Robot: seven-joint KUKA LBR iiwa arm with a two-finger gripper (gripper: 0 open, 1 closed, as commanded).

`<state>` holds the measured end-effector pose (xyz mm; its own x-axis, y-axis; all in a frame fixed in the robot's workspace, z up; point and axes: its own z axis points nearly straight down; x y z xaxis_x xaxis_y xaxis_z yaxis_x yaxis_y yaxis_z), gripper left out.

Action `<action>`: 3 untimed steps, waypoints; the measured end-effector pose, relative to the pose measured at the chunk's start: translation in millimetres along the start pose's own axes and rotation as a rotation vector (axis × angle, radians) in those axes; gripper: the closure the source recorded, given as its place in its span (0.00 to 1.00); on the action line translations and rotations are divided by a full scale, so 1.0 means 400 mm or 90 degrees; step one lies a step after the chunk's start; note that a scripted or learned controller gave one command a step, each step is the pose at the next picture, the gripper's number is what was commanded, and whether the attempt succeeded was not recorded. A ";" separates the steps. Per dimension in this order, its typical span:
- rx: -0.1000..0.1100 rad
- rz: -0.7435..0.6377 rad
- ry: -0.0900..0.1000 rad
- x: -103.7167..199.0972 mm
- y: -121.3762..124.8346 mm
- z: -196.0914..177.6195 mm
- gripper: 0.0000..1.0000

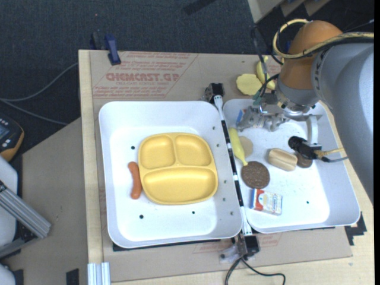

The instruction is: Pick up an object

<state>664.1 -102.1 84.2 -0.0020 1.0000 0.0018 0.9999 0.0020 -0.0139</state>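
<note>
— Which way is the banana (237, 146) lying?

— Lengthwise along the right bin's (332, 215) left wall, smooth yellow, tip toward the top.

— And the gripper (262, 119)?

— Over that bin's upper left corner; I can't tell how it's set.

— Left bin (116, 218)?

— A glossy yellow divided plate (177, 168), an orange sausage (135, 179) upright beside it.

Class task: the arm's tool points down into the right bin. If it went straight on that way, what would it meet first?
Probably the bare white floor of the right bin under the tool; the banana lies just beside that line, though depth is unclear.
</note>
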 end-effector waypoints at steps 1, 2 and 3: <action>-0.001 0.000 -0.001 0.022 0.000 0.000 0.00; -0.009 0.001 -0.001 0.023 0.007 -0.029 1.00; -0.009 0.001 -0.002 0.023 0.006 -0.028 0.00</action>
<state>666.8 -92.7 95.1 -0.0009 1.0000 -0.0007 1.0000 0.0009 -0.0002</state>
